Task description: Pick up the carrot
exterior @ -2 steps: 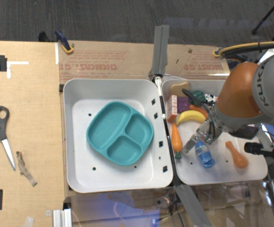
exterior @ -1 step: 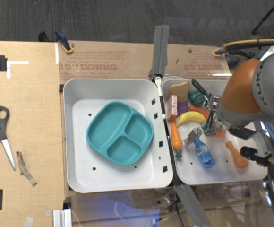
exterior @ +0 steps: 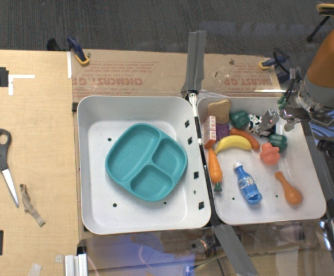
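The carrot point(exterior: 214, 167) is orange and lies lengthwise against the left wall of the right bin point(exterior: 270, 214), just below the left tip of a yellow banana point(exterior: 235, 144). My gripper point(exterior: 269, 123) hangs over the far right part of that bin, well to the right of the carrot and beyond it, with nothing visibly held. The arm comes in from the upper right.
Around the carrot lie a blue bottle point(exterior: 247, 183), an orange club-shaped toy point(exterior: 288, 189), a pink piece point(exterior: 269, 153), a green piece point(exterior: 239, 119), a bread slice point(exterior: 219, 107) and a purple packet point(exterior: 213, 130). The left bin holds a teal divided plate point(exterior: 147, 161). Scissors point(exterior: 2, 157) lie at the far left.
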Available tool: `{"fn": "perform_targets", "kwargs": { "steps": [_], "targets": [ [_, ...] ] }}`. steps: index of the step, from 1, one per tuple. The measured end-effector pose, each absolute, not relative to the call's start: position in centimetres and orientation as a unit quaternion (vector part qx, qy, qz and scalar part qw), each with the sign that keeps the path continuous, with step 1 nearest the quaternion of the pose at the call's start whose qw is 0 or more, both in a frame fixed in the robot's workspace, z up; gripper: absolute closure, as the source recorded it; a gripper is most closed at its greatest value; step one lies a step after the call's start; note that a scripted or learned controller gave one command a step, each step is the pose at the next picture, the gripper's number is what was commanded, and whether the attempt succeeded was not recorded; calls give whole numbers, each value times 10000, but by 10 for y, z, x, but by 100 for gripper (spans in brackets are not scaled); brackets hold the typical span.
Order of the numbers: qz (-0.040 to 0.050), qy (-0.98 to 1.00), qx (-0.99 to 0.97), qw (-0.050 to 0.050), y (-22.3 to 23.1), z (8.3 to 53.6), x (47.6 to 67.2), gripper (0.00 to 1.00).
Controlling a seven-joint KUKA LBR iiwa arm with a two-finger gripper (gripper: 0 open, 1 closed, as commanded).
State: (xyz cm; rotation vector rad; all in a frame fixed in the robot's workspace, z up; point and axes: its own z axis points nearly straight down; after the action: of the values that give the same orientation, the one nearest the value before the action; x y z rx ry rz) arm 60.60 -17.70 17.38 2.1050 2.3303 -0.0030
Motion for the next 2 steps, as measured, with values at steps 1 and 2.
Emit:
{"fn": "perform_targets", "kwargs": {
  "steps": [1,2],
  "targets": [
    [-6,7385,6743,-2,-200,92,532,0],
    [-1,7191,6949,10,-189,93,567,0]
  ]
}}
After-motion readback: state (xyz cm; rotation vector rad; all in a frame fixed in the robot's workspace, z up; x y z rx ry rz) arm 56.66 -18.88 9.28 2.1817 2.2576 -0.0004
